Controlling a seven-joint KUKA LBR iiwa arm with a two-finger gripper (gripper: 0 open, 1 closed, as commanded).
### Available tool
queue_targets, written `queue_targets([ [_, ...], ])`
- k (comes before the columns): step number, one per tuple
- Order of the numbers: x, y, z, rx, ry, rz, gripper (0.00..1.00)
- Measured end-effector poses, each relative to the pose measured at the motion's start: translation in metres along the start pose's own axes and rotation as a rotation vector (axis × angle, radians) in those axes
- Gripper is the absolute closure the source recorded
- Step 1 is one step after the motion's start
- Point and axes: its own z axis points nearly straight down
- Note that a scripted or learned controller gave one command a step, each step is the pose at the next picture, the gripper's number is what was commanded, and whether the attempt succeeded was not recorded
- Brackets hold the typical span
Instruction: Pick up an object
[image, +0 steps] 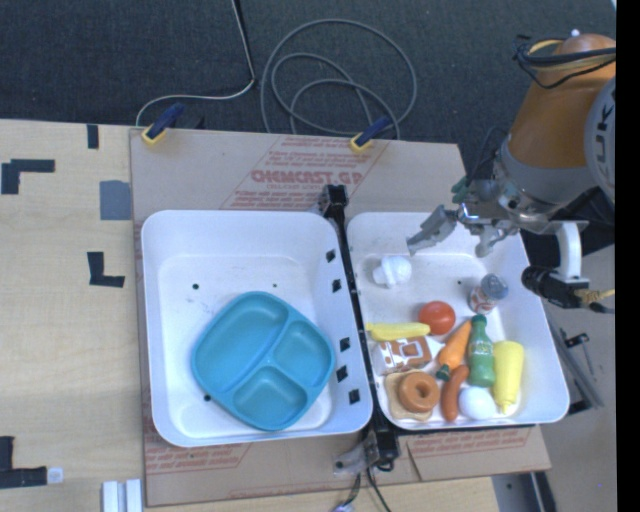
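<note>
Faintly, red print on cardboard sheet (300, 178), unreadable

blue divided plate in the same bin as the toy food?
No, the blue divided plate lies in the left bin, while the toy food sits in the right bin.

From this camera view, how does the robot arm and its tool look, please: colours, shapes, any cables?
The arm is thick and rounded, with a broad orange band above a grey wrist section. The tool at its end is grey metal, with thin fingers. A white curved piece and a black cylindrical part sit beside the wrist. Dark cables loop along the top of the orange section.
</note>
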Motion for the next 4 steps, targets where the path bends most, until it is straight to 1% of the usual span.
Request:
queue_targets([
  [1, -0.023, -0.001, 0.096, 0.01, 0.001, 0.003, 0.0],
  [2, -0.037, -0.048, 0.185, -0.006, -0.003, 0.002, 0.0],
  [3, -0.01, 0.024, 0.181, -0.007, -0.003, -0.002, 0.0],
  [4, -0.012, 0.023, 0.173, -0.007, -0.004, 0.0, 1.0],
])
